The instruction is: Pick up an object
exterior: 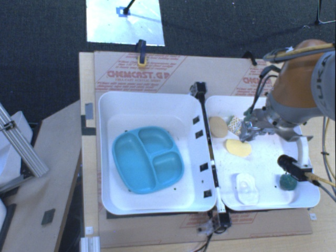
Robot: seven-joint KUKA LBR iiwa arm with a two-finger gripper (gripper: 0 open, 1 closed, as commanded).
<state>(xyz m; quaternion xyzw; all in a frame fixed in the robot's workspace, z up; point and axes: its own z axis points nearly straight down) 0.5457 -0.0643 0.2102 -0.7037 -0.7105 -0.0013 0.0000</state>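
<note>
blue tray (148, 159) sits alone in the left bin (105, 140); rightward, our hand (247, 133) hangs low between tan piece (218, 126) and yellow piece (239, 148), grip unreadable. crowded neighbours could make us nudge one aside and miss.

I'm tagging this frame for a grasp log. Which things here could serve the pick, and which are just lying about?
Pick candidates, right bin: tan oval piece, yellow piece, white piece, teal piece, with the gripper above them.

Lying about: blue divided tray in the left bin, yellow clamp.
</note>
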